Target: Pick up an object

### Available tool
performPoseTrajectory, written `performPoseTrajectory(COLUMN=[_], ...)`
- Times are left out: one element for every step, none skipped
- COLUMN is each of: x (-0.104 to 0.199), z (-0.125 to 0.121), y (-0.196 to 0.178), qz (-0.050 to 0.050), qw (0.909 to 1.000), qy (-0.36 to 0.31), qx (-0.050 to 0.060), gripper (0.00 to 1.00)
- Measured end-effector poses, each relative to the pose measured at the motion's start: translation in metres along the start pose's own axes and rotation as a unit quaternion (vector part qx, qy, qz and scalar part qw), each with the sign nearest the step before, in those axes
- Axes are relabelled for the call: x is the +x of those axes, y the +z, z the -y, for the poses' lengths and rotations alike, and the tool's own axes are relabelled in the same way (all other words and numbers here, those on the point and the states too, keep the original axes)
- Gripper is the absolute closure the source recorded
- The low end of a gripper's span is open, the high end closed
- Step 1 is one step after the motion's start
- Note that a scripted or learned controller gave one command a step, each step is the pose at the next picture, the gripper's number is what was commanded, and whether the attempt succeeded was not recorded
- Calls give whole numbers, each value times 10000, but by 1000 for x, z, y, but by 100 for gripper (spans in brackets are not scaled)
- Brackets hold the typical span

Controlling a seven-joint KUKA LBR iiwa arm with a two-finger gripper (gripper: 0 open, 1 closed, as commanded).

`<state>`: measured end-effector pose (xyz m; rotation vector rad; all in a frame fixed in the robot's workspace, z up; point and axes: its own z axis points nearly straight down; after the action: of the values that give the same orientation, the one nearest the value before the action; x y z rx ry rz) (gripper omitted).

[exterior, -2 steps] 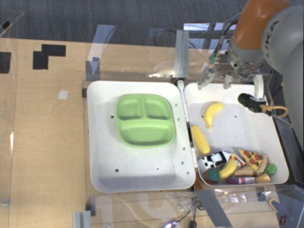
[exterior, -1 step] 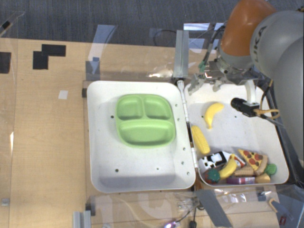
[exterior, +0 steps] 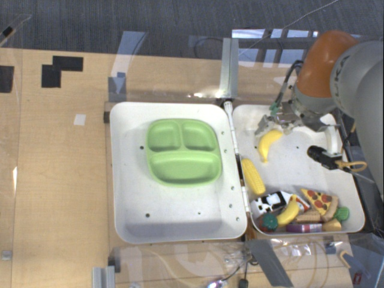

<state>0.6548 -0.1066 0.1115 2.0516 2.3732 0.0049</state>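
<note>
My gripper (exterior: 273, 123) hangs over the far part of the right bin (exterior: 300, 116), under the grey arm with its orange band. A yellow banana (exterior: 268, 144) lies just below it, its upper end close to the gripper tip; whether the two touch is unclear. Along the bin's left wall lies a yellow corn cob (exterior: 252, 176). The near corner holds a black-and-white cow toy (exterior: 270, 201), a second small banana (exterior: 290, 210), a pizza slice (exterior: 318, 201) and a green ball (exterior: 268, 222).
The left bin (exterior: 129, 161) holds a green divided plate (exterior: 183, 150) in its far half. A metal divider rail (exterior: 235, 155) separates the two bins. The arm's body covers the right bin's far right corner.
</note>
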Motion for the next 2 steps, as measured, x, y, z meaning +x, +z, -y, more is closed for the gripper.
performPoseTrajectory(x=[24, 26], z=[33, 30], y=[21, 9], qz=[9, -5], qw=[9999, 9998], qy=[-165, -165], qx=[-40, -78], gripper=[0, 100])
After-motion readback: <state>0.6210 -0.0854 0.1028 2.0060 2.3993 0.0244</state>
